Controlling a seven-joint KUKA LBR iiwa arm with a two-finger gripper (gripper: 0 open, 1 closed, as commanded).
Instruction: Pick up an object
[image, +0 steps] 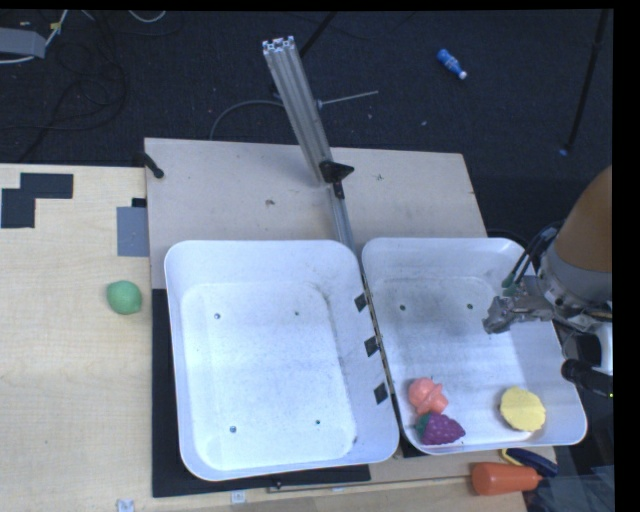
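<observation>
Dark floor with loose cables behind; pale wooden bench (70, 330) carrying two white bins side by side. Left bin (262, 355) bare. Right bin (470, 280) holding three candidates along its near edge: orange-pink toy (428, 394), purple grape-like piece (441, 429) touching it, yellow lump (522, 409) well apart toward the right corner. Green ball (124, 297) out on bench, orange item (503, 478) below the bin rim. Gripper (497, 318) low over right bin's upper right area, apart from all three. Finger state: cannot tell. Nothing seen held. Judged: pick not yet made; approach, grasp and lift all outstanding.
</observation>
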